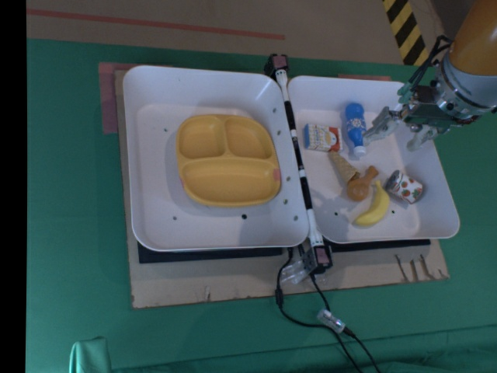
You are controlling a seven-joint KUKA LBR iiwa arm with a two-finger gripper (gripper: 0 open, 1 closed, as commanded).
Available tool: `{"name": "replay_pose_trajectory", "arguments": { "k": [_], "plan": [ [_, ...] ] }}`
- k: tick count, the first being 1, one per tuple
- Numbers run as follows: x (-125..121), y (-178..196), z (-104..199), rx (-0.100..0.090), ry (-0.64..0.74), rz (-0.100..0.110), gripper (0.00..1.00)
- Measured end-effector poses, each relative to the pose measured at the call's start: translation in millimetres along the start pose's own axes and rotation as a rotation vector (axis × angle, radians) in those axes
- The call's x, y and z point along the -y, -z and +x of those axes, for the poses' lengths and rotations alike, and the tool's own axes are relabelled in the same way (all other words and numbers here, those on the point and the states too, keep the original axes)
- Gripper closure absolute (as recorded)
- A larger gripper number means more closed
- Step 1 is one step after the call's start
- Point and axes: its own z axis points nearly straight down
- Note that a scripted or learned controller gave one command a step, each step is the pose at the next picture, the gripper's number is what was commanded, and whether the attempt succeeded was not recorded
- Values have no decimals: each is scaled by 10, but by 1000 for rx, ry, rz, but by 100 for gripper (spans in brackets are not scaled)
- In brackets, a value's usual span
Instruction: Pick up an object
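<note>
The right bin (pixel 435 216) holds a blue bottle (pixel 355 128), a small white carton (pixel 321 137), an ice cream cone (pixel 342 166), an orange-brown toy (pixel 361 185), a banana (pixel 374 207) and a patterned can (pixel 404 186). My gripper (pixel 400 130) hangs above the bin's upper right part, just right of the blue bottle. Its fingers (pixel 378 126) are spread apart with nothing between them.
A yellow divided plate (pixel 227 159) lies in the left bin (pixel 147 208). A black hinge strip (pixel 295 142) runs between the bins. Cables (pixel 326 317) trail off the bench's front. Yellow-black hazard tape (pixel 400 10) marks the floor at the back right.
</note>
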Motion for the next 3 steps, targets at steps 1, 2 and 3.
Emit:
{"name": "replay_pose_trajectory", "arguments": {
  "k": [1,2,3],
  "plan": [
    [-82,-1308,-127,0,0,3,0],
    [-103,-1163,-142,3,-6,-10,100],
    [-103,-1162,-142,3,-6,-10,0]
  ]
}}
